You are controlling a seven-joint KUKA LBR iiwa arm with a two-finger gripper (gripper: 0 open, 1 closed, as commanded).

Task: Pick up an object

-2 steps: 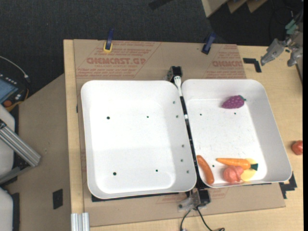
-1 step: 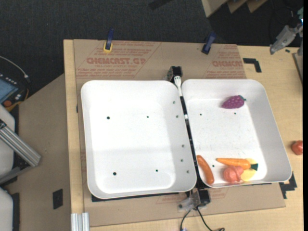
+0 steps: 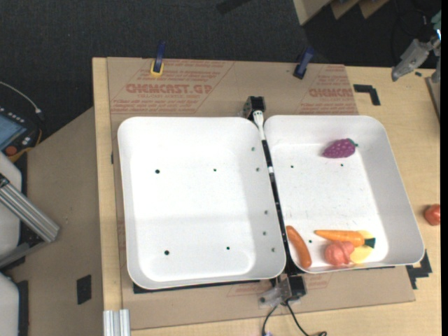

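Observation:
The right bin holds a purple bunch of grapes near its far side. Along its near edge lie an orange carrot, an orange-red sausage-shaped piece, a pink lump and a small yellow piece, all close together. A grey part of the arm's end, seemingly the gripper, pokes in at the top right, beyond the bench's far right corner and well clear of both bins. Nothing is visibly held by it.
The left bin stands beside the right one, with a black divider strip between them. A small orange object lies on the bench right of the right bin. Clamps hold the cardboard at the far edge.

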